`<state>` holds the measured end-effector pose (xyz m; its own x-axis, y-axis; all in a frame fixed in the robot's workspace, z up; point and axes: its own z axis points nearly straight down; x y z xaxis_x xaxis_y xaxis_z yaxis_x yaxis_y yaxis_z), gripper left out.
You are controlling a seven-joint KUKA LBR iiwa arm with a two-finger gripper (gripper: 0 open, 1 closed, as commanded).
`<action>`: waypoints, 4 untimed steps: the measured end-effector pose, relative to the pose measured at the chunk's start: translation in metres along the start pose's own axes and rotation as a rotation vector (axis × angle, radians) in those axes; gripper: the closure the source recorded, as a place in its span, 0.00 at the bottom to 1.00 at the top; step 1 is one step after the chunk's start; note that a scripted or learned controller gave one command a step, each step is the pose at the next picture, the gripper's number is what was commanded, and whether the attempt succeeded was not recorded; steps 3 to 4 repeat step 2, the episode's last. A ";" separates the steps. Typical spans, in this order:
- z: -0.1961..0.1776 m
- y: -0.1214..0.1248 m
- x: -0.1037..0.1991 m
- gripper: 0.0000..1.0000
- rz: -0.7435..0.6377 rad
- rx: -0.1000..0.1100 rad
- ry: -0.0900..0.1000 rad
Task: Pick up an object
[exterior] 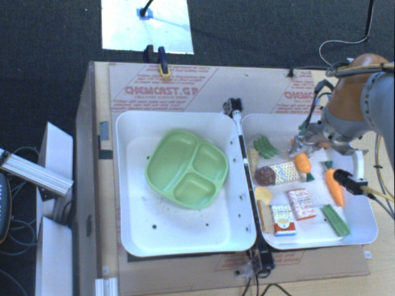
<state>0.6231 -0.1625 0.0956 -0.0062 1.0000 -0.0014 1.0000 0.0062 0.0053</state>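
My claw (300, 145) hung low over the far side of the right bin (370, 227), with my grey arm and its orange band (364, 63) reaching in from the right. From above I could not tell whether the claw was released or clenched, and nothing showed between its tips.

Just beside the claw, on the near side, lay a small orange carrot-like piece (302, 163), close enough that it seemed to touch or nearly touch. A green leafy toy (266, 146) lay to the left of the claw, near the bin's left wall. Below that sat a dark round piece (266, 176) touching a speckled packet (286, 172). Further toward the front were a yellow piece (263, 195), a red and white box (283, 219) and a second small box (301, 203) just beside it. A longer carrot (334, 187) lay toward the right side, with a black part of my rig crossing near it, and a green stick (335, 219) rested near the front right corner.

The left bin (133, 227) held a light green divided plate (187, 168), tilted a little, well apart from my claw. Both bins stood side by side on the surface (179, 85), which was covered with printed brown sheeting.
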 end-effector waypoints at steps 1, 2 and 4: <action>-0.087 -0.033 0.060 1.00 0.001 0.000 0.002; -0.149 -0.055 0.130 1.00 0.001 0.002 0.002; -0.149 -0.055 0.130 1.00 0.001 0.002 0.002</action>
